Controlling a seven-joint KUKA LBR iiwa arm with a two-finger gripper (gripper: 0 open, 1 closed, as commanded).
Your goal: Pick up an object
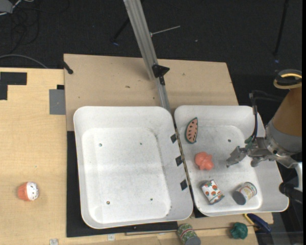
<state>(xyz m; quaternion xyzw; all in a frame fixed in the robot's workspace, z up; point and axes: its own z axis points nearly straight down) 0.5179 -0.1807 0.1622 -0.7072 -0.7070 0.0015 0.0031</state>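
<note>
Nothing lifted yet by my read. Right bin [229,117] holds all candidates: watermelon slice [192,130] far left, red lump [204,161] mid, patterned cube [212,192] and small can [245,193] near. My tool [238,156] sits low beside the lump; I cannot tell its opening, nothing visibly gripped.

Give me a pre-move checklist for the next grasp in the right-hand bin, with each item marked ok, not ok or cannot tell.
1. Targets in the right bin: watermelon slice, red toy, patterned carton, can: ok.
2. Gripper over that bin: ok.
3. Fingers open: cannot tell.
4. Nothing held already: cannot tell.
5. Red toy apart from its neighbours: ok.
6. Carton and can apart: ok, narrowly.
</note>
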